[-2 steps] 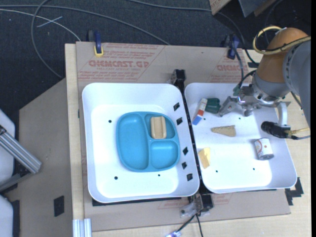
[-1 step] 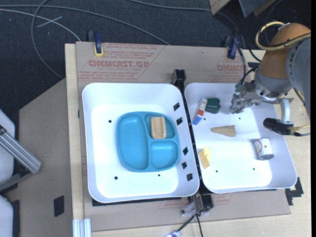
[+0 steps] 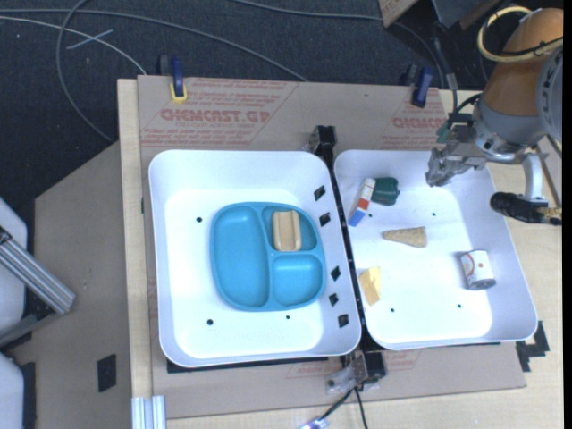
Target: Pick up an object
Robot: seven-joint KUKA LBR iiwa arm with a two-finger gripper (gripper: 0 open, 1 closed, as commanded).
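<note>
My gripper hangs over the far edge of the right bin, with nothing seen between its fingers. In that bin lie a white marker with red and blue ends, a dark green piece touching it, a tan wedge, a yellow block and a small white can with a red label. The green piece is the closest to the gripper, to its left and a little nearer the camera.
The left bin holds a blue divided tray with a tan block in its upper right compartment. Black clips run along the divider between the bins. Blue clamps hold the cardboard at the back.
</note>
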